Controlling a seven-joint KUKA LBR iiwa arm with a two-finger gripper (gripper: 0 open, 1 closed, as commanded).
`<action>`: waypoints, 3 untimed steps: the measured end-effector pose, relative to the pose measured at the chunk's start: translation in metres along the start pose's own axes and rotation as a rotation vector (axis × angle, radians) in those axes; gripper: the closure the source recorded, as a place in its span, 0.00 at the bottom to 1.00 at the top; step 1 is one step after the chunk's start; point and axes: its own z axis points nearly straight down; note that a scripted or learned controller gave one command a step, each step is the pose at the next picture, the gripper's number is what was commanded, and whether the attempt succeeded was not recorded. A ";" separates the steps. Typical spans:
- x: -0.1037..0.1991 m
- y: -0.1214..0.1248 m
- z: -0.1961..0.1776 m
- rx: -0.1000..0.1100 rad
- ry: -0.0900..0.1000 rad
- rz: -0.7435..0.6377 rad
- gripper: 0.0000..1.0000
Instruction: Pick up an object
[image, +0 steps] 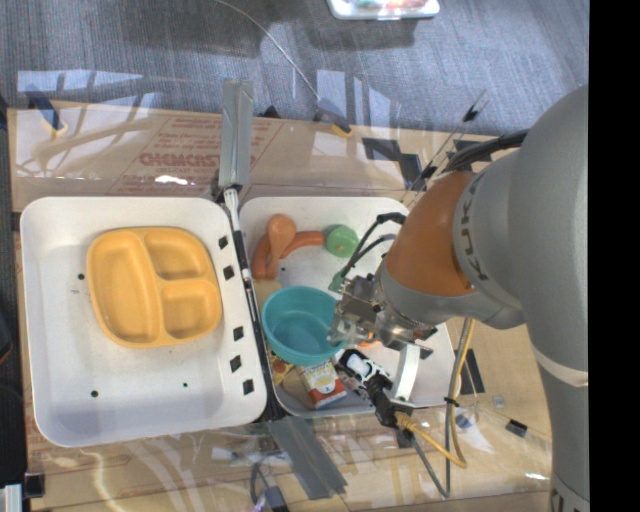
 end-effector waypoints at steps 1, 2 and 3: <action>-0.028 0.012 0.004 0.000 0.001 0.088 1.00; -0.026 0.013 -0.002 0.006 0.000 0.080 1.00; 0.028 -0.005 -0.019 -0.009 -0.002 0.062 1.00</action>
